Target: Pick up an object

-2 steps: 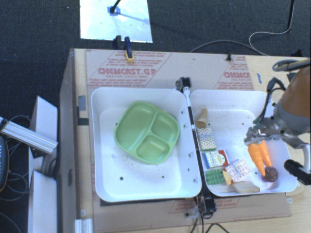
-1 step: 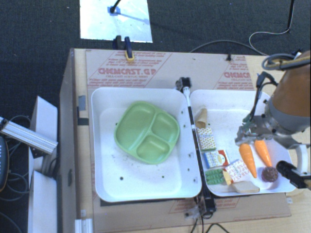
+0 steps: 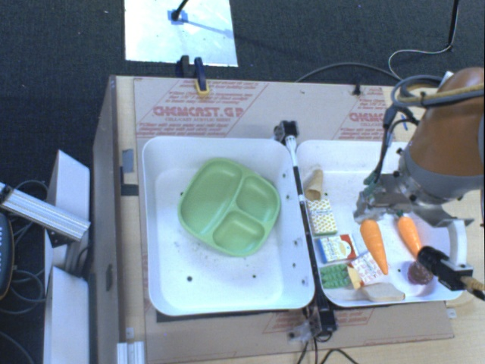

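1. bench [image 3: 227, 108]: brown board with red lettering, bearing two shallow white bins side by side.
2. left bin [image 3: 174, 279]: holds one green divided plate [image 3: 229, 205], lying tilted near the bin's middle, three compartments facing up.
3. right bin [image 3: 345, 169]: holds the small items and the arm's working end.
4. arm [image 3: 451, 139]: grey with an orange band, reaching in from the right, hanging over the right bin's right half.
5. gripper [image 3: 373, 200]: low over the bin, just above the top end of the left carrot [image 3: 374, 245]. whether the end effector is spread or pressed together cannot be told; nothing is visibly between it.
6. right carrot [image 3: 409, 235]: lies beside the left one, apart from it, partly under the arm.
7. flat packets: a yellow patterned card [image 3: 323, 218], a blue-and-red packet [image 3: 336, 248], a green one [image 3: 332, 276], stacked along the bin's left side.
8. cone [image 3: 314, 183]: tan, near the divider, above the card.
9. dark round item [image 3: 420, 273]: at the bin's lower right, identity unclear.
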Controlling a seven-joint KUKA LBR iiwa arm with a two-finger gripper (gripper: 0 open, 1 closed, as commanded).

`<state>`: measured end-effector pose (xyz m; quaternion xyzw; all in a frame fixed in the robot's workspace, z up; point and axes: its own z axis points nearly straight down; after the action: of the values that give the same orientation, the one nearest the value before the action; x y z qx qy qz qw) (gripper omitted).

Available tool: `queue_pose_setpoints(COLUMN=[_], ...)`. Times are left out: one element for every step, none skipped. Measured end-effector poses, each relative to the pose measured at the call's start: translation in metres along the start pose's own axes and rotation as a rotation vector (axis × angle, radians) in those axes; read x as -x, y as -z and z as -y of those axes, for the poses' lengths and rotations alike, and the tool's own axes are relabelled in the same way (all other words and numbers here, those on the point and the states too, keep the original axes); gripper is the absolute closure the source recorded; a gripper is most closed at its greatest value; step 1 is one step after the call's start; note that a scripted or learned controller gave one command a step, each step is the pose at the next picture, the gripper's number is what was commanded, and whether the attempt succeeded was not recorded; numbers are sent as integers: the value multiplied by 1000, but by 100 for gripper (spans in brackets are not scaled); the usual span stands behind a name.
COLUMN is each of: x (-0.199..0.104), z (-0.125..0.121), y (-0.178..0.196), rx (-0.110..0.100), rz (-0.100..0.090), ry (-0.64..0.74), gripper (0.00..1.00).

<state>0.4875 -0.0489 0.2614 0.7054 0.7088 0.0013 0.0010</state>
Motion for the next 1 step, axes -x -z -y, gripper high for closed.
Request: queue_pose_setpoints(x=[46], z=[1], y=[2], rx=[0], rz=[2], ry=[-3], gripper=[100])
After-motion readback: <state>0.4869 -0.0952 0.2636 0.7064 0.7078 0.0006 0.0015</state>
